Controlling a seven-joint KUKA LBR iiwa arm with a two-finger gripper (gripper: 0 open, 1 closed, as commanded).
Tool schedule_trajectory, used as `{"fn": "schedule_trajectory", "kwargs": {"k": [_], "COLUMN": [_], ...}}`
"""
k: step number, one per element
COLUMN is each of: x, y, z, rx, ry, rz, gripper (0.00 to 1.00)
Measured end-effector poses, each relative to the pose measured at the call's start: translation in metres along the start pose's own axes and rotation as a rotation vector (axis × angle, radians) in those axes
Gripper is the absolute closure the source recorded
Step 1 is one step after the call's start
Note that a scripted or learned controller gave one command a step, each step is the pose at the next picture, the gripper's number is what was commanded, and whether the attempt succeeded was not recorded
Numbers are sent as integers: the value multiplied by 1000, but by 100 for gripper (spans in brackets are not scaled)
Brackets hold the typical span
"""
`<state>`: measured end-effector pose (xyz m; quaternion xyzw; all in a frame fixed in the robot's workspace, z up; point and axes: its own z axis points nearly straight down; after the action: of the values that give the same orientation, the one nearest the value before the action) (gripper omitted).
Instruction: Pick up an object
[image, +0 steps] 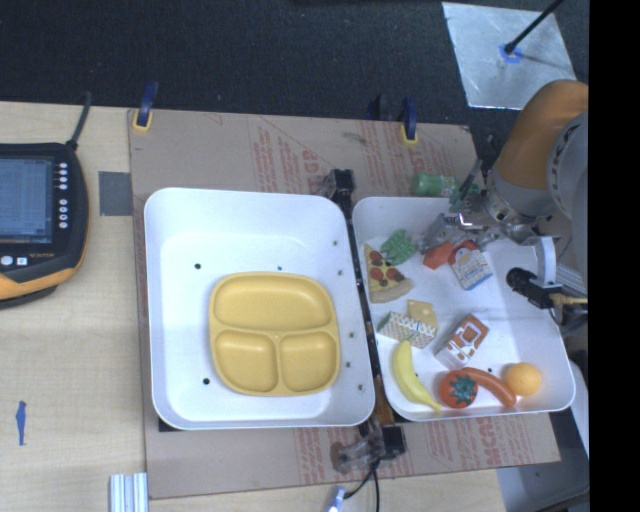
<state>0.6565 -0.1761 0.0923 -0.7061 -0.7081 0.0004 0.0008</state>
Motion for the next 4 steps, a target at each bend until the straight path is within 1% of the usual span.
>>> {"fn": "schedule_trajectory", "kwargs": {"k": [1,2,3,4], "x": [0,4,4,-10], "y": [3,-71,-71,-16], "z": [-15,-21,-21,0], "rx": [-6,2,2,0], "ry": [-1,-1,-1,0], "rz": [-3,-2,-1,-2], "gripper": [100,100,0,0]}}
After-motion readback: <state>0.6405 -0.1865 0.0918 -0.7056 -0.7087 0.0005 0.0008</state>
